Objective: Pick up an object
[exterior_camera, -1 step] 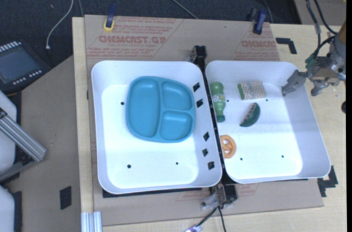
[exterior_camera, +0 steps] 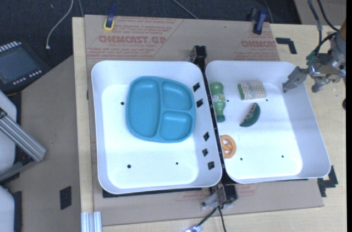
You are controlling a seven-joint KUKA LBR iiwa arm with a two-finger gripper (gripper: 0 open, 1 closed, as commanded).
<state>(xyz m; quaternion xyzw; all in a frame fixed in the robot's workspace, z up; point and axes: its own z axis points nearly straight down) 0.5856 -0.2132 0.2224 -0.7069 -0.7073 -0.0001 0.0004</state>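
Jaws [exterior_camera: 306, 78] spread open, holding nothing, over right bin [exterior_camera: 308, 132] rim; sponge [exterior_camera: 252, 90], watermelon slice [exterior_camera: 250, 115] nearby.

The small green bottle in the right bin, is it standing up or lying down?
Lying down: the small green bottle rests lengthwise on the right white bin floor beside the divider.

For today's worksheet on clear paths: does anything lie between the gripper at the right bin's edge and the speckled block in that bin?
Nothing visible does. The gripper hovers at the right bin's upper right rim, and bare white floor runs from there to the speckled block. The green bottle and green wedge lie beyond or below that line.
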